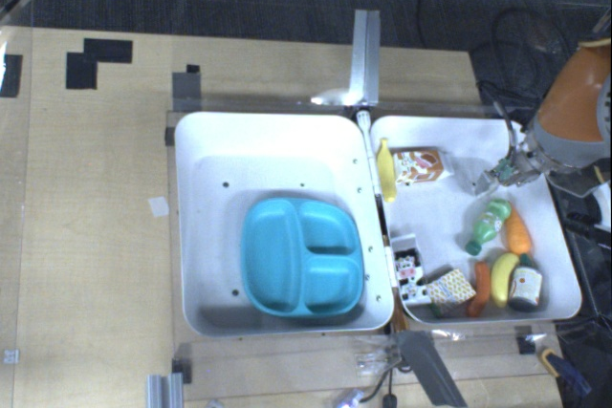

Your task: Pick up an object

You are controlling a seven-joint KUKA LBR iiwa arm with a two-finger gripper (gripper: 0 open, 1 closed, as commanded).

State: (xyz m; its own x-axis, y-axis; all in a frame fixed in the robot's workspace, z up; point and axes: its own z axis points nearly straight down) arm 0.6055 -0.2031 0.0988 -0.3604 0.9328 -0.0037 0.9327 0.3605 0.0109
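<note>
Two shallow white bins are set side by side on the bench, and the candidates for picking are gathered in the right bin (564, 296), within reach of the arm entering from the right. The left bin (201, 205) is occupied by a blue divided tray (301, 255), which lies flat near its front. In the right bin a green bottle (487, 225) is laid at a slant with an orange carrot-like toy (517, 232) just beside it; nearer the front corner a yellow banana (503, 277), a small dark bottle with a white label (525, 287) and a second orange piece (481, 287) are crowded together, some touching. A snack packet (419, 165) and a yellow item (384, 169) are placed against the dividing wall, and a small card box (406, 263) and a patterned box (451, 287) lie along the front left. The gripper (505, 170) is held near the bin's back right, just above the green bottle, presumably because that bottle is the nearest target. Nothing is seen between its fingers, and whether they are spread or pressed together cannot be told. The grasp is judged not yet made.
</note>
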